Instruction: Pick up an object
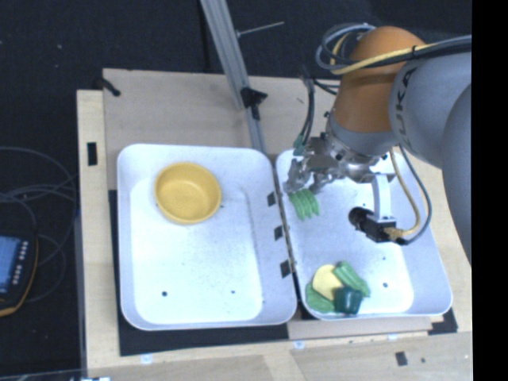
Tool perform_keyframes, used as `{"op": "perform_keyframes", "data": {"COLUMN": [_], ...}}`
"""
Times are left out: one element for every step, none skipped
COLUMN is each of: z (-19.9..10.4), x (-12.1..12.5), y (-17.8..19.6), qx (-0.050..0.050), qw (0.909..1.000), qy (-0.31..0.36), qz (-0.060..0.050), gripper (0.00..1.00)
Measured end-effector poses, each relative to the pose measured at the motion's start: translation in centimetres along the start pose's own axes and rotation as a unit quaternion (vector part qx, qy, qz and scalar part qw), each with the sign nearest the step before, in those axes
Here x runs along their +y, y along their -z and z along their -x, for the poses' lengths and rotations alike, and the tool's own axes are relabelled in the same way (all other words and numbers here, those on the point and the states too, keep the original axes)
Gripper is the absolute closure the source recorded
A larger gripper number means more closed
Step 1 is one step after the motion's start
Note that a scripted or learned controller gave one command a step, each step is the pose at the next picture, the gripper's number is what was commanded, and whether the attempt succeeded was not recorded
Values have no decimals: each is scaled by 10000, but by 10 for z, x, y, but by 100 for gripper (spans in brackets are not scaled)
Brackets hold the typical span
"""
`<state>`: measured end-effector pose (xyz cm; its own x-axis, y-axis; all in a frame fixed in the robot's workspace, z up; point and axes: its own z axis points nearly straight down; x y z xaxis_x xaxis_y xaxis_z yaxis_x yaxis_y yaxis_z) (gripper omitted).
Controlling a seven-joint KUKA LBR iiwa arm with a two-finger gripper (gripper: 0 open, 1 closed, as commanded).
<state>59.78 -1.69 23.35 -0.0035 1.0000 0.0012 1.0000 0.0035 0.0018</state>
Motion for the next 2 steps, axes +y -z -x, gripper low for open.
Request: {"op": "perform_keyframes", "data": {"z": [-44,-89], "x": [-25,-37], "y": [10,1], "qx": [1,-4], "qw": [10000,10000], "qy": [2,-1], "qz": [-3,-9], "gripper": [100,100]}}
